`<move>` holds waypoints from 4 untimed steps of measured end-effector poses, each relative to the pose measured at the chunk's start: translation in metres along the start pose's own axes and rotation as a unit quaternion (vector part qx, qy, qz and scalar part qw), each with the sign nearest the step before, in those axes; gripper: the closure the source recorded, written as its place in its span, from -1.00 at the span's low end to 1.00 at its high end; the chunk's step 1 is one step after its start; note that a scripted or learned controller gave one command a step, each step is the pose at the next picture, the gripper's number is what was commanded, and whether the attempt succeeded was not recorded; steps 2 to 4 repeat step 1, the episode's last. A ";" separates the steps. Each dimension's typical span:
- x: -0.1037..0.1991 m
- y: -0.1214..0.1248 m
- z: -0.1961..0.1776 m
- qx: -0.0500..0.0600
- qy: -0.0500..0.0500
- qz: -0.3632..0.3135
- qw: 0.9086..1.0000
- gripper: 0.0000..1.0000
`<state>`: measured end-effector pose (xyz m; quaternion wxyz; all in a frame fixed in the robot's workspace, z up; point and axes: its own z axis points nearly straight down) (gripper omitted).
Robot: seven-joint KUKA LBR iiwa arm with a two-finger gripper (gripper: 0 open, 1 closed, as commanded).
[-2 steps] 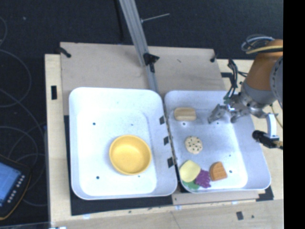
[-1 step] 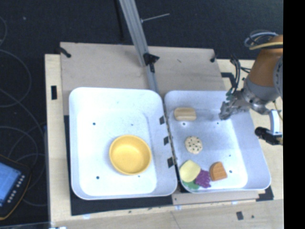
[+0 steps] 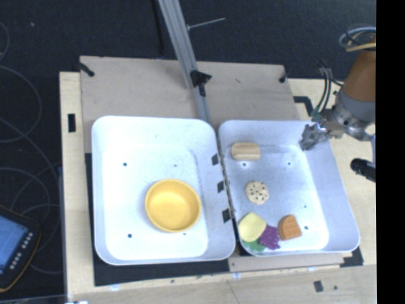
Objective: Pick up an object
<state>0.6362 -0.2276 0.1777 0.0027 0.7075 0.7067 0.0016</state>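
Cookie (image 3: 257,192) lies alone mid-way in the right bin (image 3: 329,189), well clear of neighbours, so it looks the easiest target. Pincer (image 3: 308,137) hovers at the bin's upper right rim; I cannot tell its spread. Centre above, then descend straight.

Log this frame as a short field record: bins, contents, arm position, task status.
left bin: yellow bowl
right bin: tan bread roll at the far end, speckled cookie mid-bin, yellow piece, purple piece and orange-brown piece clustered at the near edge
gripper: over the right bin's far right corner, apart from every item
task status: nothing picked up yet
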 end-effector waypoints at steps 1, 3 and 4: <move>0.001 0.004 -0.065 -0.001 -0.001 -0.002 1.000 1.00; 0.001 0.004 -0.065 -0.001 -0.001 -0.002 1.000 1.00; 0.001 0.004 -0.065 -0.001 -0.001 -0.002 1.000 1.00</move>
